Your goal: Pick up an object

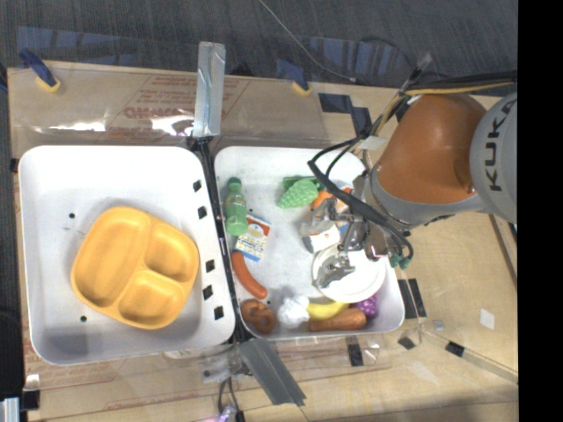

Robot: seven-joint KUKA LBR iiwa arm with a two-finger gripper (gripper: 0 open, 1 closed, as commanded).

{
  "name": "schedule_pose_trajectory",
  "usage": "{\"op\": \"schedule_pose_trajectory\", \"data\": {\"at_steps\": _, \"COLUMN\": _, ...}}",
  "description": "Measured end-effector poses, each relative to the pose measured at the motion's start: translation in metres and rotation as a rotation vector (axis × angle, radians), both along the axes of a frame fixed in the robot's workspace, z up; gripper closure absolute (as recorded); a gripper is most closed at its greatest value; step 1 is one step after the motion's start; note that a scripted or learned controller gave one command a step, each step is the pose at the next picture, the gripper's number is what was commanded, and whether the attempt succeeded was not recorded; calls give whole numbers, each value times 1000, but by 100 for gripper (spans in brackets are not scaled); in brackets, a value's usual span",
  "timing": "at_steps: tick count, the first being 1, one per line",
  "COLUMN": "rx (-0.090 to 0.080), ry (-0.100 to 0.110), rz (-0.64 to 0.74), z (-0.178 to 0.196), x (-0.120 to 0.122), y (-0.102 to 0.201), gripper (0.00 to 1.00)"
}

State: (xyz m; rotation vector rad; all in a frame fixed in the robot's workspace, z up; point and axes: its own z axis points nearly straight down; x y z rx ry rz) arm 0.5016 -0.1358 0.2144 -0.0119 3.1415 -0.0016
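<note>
We saw a grey KUKA-lettered arm point(497, 152) | rounded orange wrist band point(427, 148) | looping black cables point(339, 170) | metallic two-finger gripper point(337, 266)

Both white bins point(114, 161) looked like smooth, faintly shiny plastic, and the yellow divided tray point(134, 265) in the left one had a soft, satiny plastic sheen. The green bottle point(235, 207), the sausage point(248, 275) and the banana point(326, 309) appeared to be glossy moulded plastic, while the gripper point(337, 266) showed bare, bright metal. The counter point(114, 104) looked like matt cardboard under a clear glossy film, with a strip of dull silver tape point(208, 90) across it.
</note>
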Motion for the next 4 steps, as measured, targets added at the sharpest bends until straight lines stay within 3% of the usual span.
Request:
{"op": "schedule_pose_trajectory", "data": {"at_steps": 1, "rx": 3, "ry": 8, "rz": -168, "z": -109, "x": 21, "y": -21, "gripper": 0}}
{"op": "schedule_pose_trajectory", "data": {"at_steps": 2, "rx": 1, "ry": -2, "rz": 21, "z": -122, "x": 99, "y": -37, "gripper": 0}}
{"op": "schedule_pose_trajectory", "data": {"at_steps": 3, "rx": 2, "ry": 2, "rz": -165, "z": -123, "x": 82, "y": -4, "gripper": 0}}
{"op": "schedule_pose_trajectory", "data": {"at_steps": 4, "rx": 1, "ry": 0, "rz": -157, "z": -112, "x": 84, "y": -3, "gripper": 100}}
